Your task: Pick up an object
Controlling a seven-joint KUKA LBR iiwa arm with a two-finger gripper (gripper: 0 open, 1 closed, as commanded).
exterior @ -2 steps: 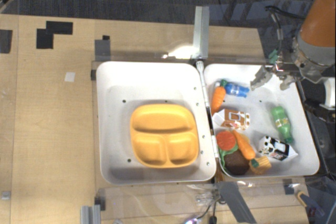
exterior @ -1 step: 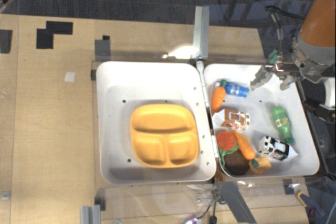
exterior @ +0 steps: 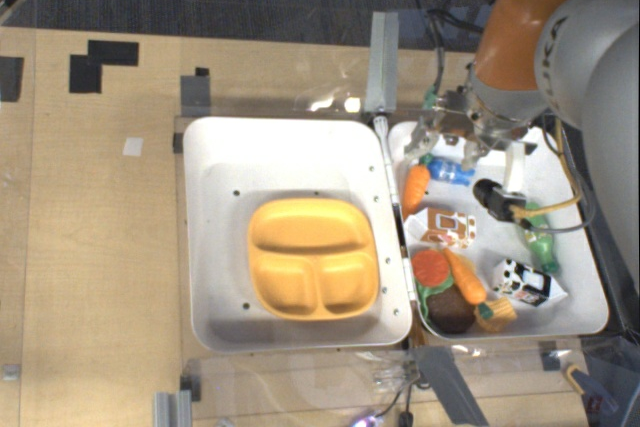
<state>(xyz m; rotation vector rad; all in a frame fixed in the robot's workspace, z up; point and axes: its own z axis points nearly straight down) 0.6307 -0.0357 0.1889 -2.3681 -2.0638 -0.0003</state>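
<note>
Toys point(exterior: 455, 285) crowd right bin's point(exterior: 590, 300) near edge; hand point(exterior: 447, 140) hovers beyond.

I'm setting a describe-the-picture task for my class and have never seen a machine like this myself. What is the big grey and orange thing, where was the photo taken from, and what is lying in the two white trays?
The photo comes from one fixed camera above a bench, looking down at a slant. The grey shape with the orange band is a robot arm reaching in from the right. Its gripper hangs over the far end of the right bin; nothing can be seen between its fingers.

The left bin holds a yellow divided plate. The right bin holds small toys: an orange carrot, a blue bottle, a printed card, a red round piece and a black-and-white carton, with more beside them.
</note>
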